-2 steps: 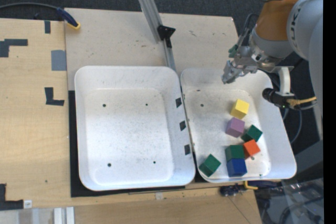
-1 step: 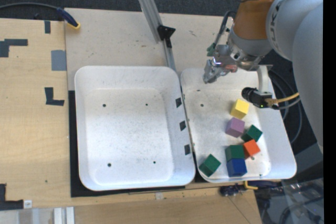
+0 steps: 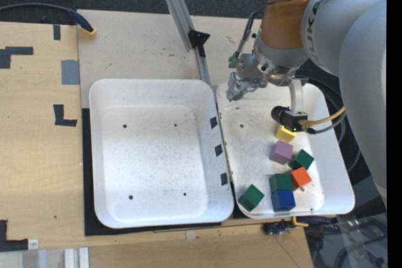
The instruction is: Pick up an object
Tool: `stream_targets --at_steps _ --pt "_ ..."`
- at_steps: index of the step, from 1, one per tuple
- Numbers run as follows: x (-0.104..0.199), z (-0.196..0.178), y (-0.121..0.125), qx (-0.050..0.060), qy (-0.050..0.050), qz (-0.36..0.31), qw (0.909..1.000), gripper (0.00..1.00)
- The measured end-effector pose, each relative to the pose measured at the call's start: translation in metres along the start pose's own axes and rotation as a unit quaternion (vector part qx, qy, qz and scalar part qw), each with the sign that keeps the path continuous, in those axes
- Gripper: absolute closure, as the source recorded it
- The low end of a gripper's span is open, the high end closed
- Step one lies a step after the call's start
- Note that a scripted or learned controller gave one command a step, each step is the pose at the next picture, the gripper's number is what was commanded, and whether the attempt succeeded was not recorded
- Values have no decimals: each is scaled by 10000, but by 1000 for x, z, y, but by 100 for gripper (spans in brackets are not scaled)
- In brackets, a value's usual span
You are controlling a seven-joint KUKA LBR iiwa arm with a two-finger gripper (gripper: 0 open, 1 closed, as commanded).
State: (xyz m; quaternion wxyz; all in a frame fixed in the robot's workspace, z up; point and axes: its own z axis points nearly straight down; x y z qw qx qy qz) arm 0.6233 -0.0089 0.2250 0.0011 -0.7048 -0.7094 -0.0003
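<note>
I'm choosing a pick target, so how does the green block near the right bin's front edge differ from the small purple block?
The green block is dark green; the purple block is pale lilac. The green block lies alone toward the right bin's front-left; the purple block sits farther back beside the yellow block. Both are small cubes in that bin.

Grey metal pole (image 3: 178,6) slanting over the bench, blue-yellow clamp, perhaps, (image 3: 82,21) top left

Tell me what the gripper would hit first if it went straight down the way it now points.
Most likely the bare floor of the right-hand shallow white bin, near its upper left corner. The two-finger gripper hangs there, well apart from the small coloured blocks clustered lower right. Depth is unclear, so it might clip the bin's rim instead.
</note>
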Motion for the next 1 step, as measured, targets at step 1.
stream_targets --at_steps 1 --pt "55 9 -12 10 -4 0 10000 100"
